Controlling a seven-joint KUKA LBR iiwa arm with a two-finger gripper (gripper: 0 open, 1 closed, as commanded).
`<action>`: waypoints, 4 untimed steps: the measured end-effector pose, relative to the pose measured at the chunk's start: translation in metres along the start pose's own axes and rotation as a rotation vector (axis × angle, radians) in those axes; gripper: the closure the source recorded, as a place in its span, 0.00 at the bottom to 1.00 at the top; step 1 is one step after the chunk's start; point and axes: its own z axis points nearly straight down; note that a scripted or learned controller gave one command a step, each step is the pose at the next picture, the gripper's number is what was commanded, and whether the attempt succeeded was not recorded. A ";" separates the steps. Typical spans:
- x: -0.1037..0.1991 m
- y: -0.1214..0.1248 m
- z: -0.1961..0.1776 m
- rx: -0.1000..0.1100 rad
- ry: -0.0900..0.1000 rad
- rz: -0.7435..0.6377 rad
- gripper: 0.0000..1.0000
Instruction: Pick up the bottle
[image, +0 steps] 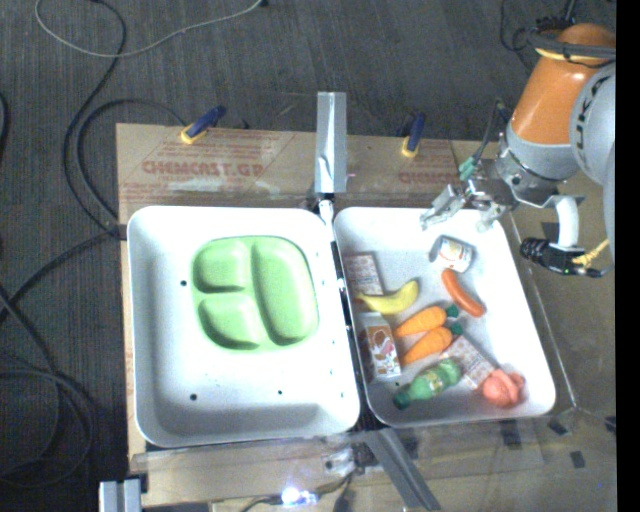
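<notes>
The bottle (428, 384) is green with a dark cap and lies on its side near the front of the right bin (535, 330), below the carrots. My gripper (462, 203) hovers over the far edge of that bin, well behind the bottle, with its fingers spread apart and nothing between them. A small can (455, 251) sits just below the gripper.
The right bin also holds a banana (390, 297), two carrots (422, 332), a sausage (463, 292), a small carton (381, 350), a snack packet (362, 271) and a pink toy (503, 387). A green divided plate (255, 291) rests in the left bin (160, 390).
</notes>
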 end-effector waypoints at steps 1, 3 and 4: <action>0.006 -0.023 0.129 -0.004 -0.004 0.167 0.00; 0.035 -0.090 0.128 -0.018 -0.002 0.384 0.00; 0.043 -0.028 0.129 -0.011 -0.004 0.454 0.00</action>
